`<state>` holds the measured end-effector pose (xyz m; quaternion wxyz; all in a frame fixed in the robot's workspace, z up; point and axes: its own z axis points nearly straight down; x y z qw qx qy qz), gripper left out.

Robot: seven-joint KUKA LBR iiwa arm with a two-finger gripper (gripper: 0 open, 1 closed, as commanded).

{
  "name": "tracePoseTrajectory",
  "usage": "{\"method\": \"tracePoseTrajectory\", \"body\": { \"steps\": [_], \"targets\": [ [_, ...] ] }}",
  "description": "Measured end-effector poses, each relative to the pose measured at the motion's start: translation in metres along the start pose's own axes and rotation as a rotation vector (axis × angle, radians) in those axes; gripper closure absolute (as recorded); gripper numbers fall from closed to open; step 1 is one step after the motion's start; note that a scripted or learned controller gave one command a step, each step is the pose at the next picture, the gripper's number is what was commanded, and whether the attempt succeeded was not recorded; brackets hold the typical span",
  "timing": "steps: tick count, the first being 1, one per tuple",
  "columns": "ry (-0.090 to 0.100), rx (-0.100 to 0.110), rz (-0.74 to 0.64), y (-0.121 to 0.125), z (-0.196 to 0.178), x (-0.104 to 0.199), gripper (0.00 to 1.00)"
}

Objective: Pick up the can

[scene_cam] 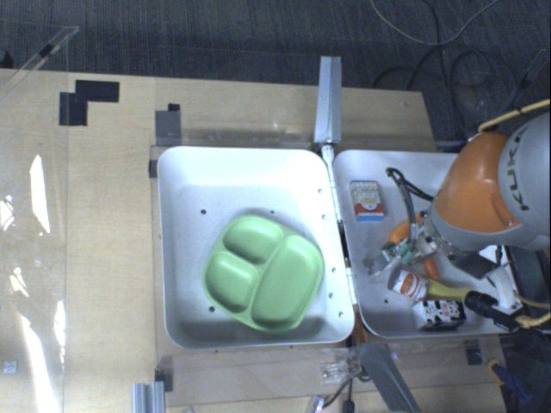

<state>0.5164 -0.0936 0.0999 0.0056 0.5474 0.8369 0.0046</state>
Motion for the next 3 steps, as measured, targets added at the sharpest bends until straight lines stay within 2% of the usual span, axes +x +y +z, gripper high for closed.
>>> {"method": "tracePoseTrajectory", "body": {
  "steps": [1, 2, 3],
  "targets": [
    [0.003, 0.011, 0.043, 0.086, -0.047, -0.034, 0.0],
    [0.003, 0.016, 0.303, 0.014, 0.005, -0.006, 0.0],
    [-0.003, -0.003, 0.547, -0.019, 0.01, 0.016, 0.0]
  ]
}}
